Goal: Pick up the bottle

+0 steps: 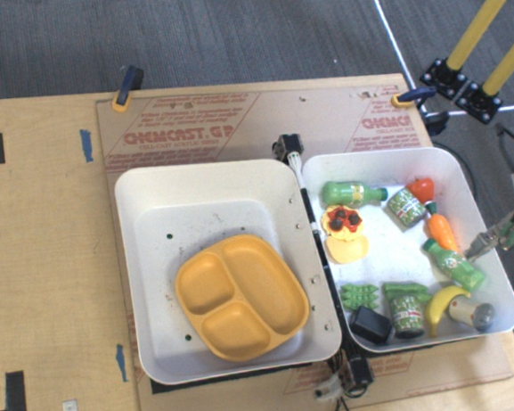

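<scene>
A green bottle point(352, 193) lies on its side at the back of the right bin point(483, 207). A second green bottle point(453, 263) lies slanted against that bin's right wall, below an orange carrot point(441, 230). My gripper point(488, 242) reaches in from the right edge, just over the bin's right rim. Its tip sits close beside the upper end of the second bottle, and I see nothing held in it. Most of the arm is out of frame.
The right bin also holds a green can point(406, 207), a red tomato point(423, 188), a banana point(444, 303), another can point(406, 309), a black block point(370, 324) and yellow toy food point(347, 247). A yellow divided plate point(240, 296) lies in the left bin point(142, 219).
</scene>
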Robot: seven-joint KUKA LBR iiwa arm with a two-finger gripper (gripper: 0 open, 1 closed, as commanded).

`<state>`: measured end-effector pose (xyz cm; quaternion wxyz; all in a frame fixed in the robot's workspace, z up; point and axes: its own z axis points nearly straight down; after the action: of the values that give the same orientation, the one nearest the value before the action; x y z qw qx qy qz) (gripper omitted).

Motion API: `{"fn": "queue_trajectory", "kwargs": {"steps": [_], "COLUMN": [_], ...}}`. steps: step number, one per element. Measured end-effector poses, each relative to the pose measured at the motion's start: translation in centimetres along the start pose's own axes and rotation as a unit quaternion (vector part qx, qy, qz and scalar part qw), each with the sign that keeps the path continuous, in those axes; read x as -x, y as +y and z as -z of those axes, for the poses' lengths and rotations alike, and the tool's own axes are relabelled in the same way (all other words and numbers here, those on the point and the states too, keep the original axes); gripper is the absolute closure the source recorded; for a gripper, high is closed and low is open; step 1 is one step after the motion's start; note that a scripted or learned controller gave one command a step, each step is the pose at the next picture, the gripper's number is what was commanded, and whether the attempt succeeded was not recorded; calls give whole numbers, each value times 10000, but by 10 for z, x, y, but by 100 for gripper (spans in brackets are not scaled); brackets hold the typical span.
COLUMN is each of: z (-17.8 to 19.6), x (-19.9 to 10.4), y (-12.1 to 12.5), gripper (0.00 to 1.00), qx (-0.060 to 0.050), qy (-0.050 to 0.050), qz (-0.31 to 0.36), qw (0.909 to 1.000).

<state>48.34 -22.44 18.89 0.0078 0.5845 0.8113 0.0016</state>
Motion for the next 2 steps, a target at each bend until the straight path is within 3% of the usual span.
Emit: {"fn": "queue_trajectory", "kwargs": {"steps": [1, 2], "z": [0, -57], "x": [0, -53], "y": [0, 13], "gripper": [0, 0], "qx": [-2, -67], "qy": [2, 57], "qz": [0, -958], "qw": [10000, 9954]}}
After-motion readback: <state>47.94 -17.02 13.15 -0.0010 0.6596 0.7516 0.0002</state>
